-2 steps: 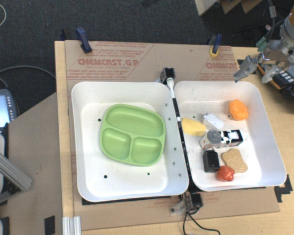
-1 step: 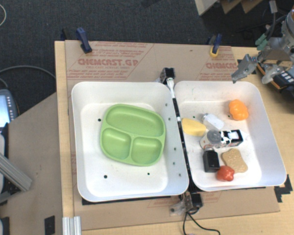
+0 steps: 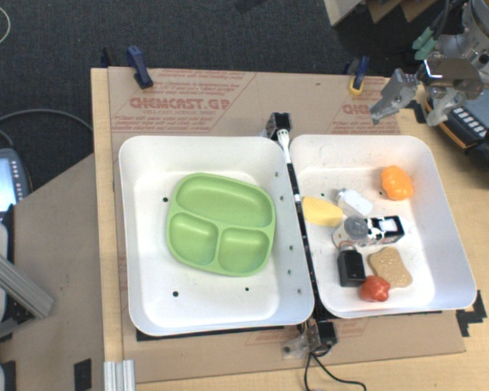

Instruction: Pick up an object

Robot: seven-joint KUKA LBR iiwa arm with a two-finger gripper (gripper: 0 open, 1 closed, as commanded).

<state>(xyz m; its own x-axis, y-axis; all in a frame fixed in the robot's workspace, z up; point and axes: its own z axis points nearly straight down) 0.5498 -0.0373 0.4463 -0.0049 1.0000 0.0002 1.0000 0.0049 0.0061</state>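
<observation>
The task is at its start: nothing is grasped, and the hand (image 3: pixel 395 96) hangs above the table beyond the far rim of the right bin (image 3: pixel 448 218), its fingers slightly apart with nothing between them. The candidate objects lie in that bin; nearest the hand is the orange piece (image 3: pixel 397 183), below and just right of it. Next, I judge, the hand must move over the bin and descend onto one object.
</observation>
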